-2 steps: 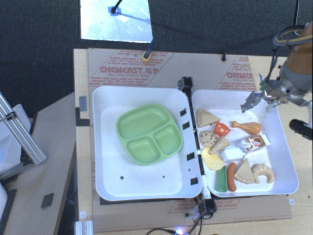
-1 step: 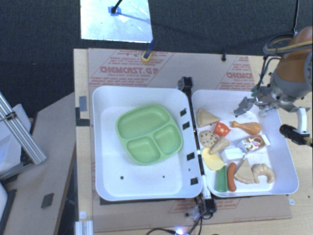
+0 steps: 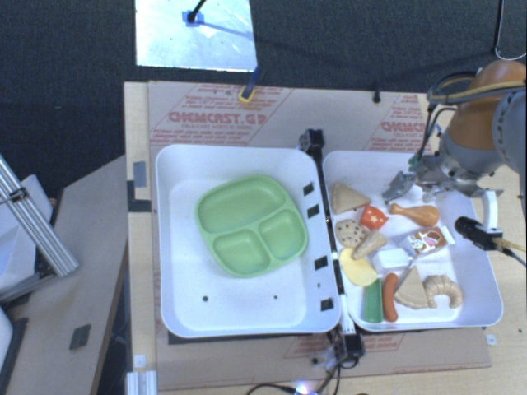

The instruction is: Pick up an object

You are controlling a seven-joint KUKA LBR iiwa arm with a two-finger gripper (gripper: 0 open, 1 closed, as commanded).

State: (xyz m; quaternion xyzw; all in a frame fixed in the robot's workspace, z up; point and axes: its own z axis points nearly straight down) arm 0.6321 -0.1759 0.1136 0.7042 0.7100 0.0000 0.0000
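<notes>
Bright, even overhead light, soft shadows, glare on the metal sheet (image 3: 196, 21), slightly soft focus.

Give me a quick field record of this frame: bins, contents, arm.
left bin: holds a green divided plate
right bin: pile of toy food
items seen: chicken drumstick, croissant, cookie, sausage, red pepper
arm: reaches in from the right, over the right bin's far edge
pincer: above the bin's far side, near the drumstick; nothing seen between its fingers
</notes>
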